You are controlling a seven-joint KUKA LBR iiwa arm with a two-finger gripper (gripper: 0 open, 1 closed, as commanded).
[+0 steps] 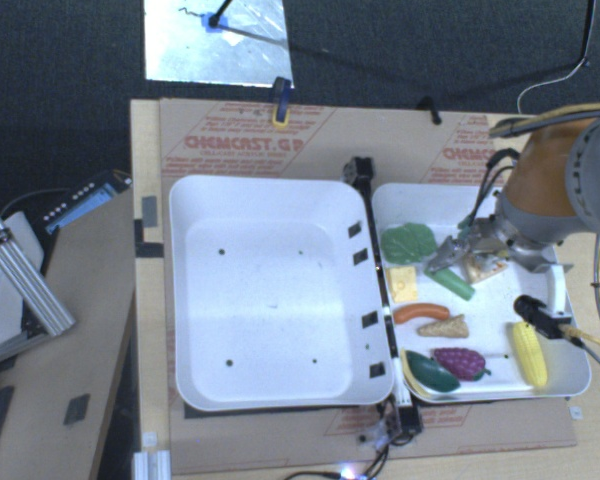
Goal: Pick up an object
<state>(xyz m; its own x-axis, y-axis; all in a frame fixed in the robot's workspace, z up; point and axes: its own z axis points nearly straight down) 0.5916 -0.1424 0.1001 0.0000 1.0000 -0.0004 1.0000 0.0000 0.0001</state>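
My gripper is low in the right bin, near its upper middle, with the arm coming in from the right. Just below its tip lies a green cylinder. A green leafy piece lies to its left, and a yellow block sits below that. A small tan and brown object is partly hidden under the gripper body. Nothing shows as held.
Lower in the right bin lie an orange sausage shape, a tan wedge, purple grapes, a dark green piece and a yellow corn cob. The left bin sits beside it, across a black divider.
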